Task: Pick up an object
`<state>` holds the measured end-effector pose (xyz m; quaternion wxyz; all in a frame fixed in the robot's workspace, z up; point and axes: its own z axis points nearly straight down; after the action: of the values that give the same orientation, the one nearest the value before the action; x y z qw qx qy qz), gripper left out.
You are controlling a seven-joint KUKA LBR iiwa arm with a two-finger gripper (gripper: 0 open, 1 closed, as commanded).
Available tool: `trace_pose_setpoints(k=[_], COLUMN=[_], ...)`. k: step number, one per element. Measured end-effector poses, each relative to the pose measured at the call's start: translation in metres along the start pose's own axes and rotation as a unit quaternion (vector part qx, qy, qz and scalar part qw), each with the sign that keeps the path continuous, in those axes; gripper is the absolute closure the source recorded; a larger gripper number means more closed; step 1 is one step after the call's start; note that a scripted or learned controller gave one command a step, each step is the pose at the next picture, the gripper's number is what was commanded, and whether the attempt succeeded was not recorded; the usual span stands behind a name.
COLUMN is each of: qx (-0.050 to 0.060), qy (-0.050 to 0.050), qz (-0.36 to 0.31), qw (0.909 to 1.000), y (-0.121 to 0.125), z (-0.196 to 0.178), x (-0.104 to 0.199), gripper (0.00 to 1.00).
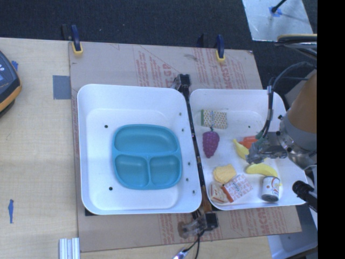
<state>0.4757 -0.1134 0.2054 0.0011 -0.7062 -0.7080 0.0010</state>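
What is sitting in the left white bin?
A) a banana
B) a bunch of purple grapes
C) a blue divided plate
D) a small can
C: the blue divided plate lies in the left bin, while the grapes, the can and the banana all lie in the right bin.

Bright, even overhead light; white bins (135,99) near blown out, shadows soft. Frame slightly soft overall, low-res. Arm (304,117) at right edge blurred, possibly motion. Dark floor (135,9) underexposed.
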Motion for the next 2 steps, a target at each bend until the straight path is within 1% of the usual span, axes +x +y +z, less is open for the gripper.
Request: trace_pose_setpoints(k=[1,2], qx=[0.001,0.001], qy=[0.0,0.0], qz=[-0.002,-0.002], qw=[1.0,1.0], y=[0.0,0.0], z=[-0.001,0.014], x=[0.052,0.08], gripper=[1.0,1.0])
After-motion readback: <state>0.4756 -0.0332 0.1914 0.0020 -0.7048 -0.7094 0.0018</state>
